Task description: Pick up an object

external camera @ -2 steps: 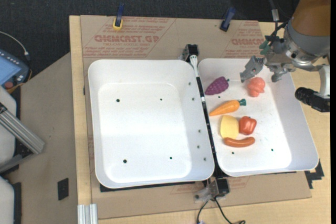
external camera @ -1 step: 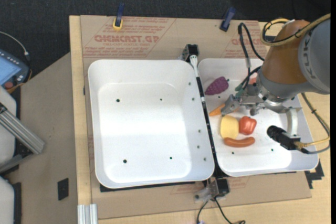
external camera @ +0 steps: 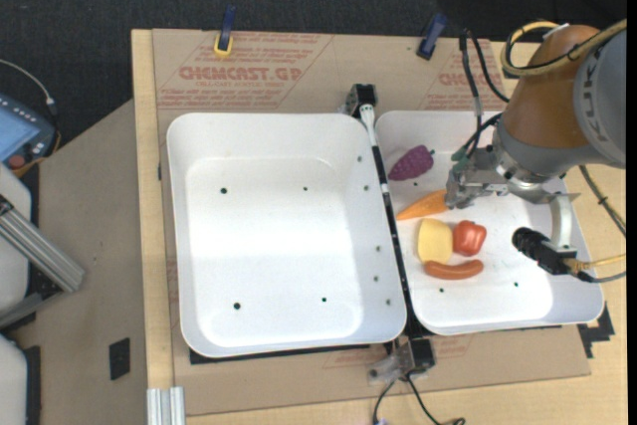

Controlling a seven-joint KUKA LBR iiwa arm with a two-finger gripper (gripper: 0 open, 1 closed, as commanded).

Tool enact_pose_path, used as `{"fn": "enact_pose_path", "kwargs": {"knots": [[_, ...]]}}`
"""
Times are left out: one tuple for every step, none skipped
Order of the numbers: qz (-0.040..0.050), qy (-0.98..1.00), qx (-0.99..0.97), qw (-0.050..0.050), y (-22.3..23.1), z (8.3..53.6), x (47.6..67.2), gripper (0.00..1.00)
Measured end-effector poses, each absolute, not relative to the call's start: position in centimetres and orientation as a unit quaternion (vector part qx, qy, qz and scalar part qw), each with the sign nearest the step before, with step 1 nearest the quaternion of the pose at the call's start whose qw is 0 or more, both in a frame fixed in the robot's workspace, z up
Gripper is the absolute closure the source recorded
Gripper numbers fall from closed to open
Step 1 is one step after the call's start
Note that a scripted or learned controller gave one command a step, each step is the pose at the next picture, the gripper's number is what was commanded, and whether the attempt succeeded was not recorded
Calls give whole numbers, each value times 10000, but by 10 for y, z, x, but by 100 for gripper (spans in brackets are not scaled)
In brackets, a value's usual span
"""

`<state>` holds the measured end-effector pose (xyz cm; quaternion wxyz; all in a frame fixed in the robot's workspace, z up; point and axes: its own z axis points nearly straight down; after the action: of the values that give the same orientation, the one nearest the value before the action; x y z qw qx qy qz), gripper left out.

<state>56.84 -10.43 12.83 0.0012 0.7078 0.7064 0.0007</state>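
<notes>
Judging from its place just left of the red pepper (external camera: 470, 237), the carrot (external camera: 424, 205) is best taken mid-body, being light, stiff and slippery, while the gripper's (external camera: 460, 195) state cannot be told.

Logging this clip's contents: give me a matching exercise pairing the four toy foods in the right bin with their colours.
Things:
1. carrot
2. grape bunch
3. sausage
4. block beside the small pepper

Colours:
A. yellow
B. purple
C. orange
D. red-brown

Pairs: 1-C, 2-B, 3-D, 4-A. All four lie in the right bin, with the pincer at the carrot's thick end.
</notes>
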Motion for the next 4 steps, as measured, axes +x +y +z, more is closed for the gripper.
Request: {"fn": "enact_pose_path", "kwargs": {"knots": [[16,7085,7057,18,-34,187,600,100],[47,7100,7042,27,31,291,575,100],[-12,7077,7065,-22,43,309,502,100],[10,7076,7066,9,56,325,517,100]]}}
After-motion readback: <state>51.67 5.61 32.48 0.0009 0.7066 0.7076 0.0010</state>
